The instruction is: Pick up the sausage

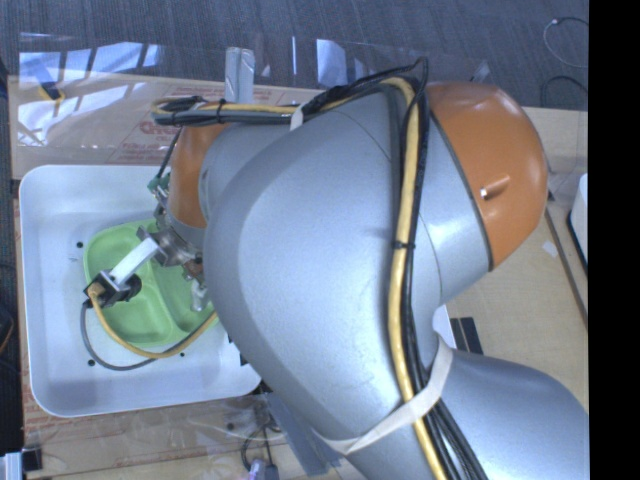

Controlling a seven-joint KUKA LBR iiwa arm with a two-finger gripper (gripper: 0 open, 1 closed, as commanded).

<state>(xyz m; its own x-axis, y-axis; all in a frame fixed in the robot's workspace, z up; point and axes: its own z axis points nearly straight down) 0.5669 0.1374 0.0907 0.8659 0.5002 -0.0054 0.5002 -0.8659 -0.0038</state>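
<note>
Grey casing of the arm (330,298) takes the near ground, from 6 o'clock up past centre and out toward 3 o'clock. A cable bundle (405,268), yellow and black, runs along its back. A pale strap (425,393) wraps the link at 5 o'clock.

White bin (55,368), the left one, sits at 9 o'clock. Its near wall and left wall are in plain sight; the arm covers its right side. The floor is bare white along the near edge at 7 o'clock.

Green dish (150,318), shallow with a rounded rim, lies on the bin floor at about 8 o'clock, in the bin's right half. Its right edge runs under the arm.

Gripper (188,260): metal parts low over the dish's far-right rim, at 9 o'clock close to centre. The arm body overhangs it, so whether it is released or clenched cannot be told.

Orange band (185,183) is just beyond the gripper, toward 10 o'clock. A larger orange joint shell (495,183) sits at 2 o'clock.

Bench (565,298), pale wood tone, shows at 3 o'clock right of the arm. A clear plastic screen (85,78) stands along the far edge at 11 o'clock, catching blue-white reflections. Dark grey carpet (300,8) lies beyond it at 12 o'clock
</note>
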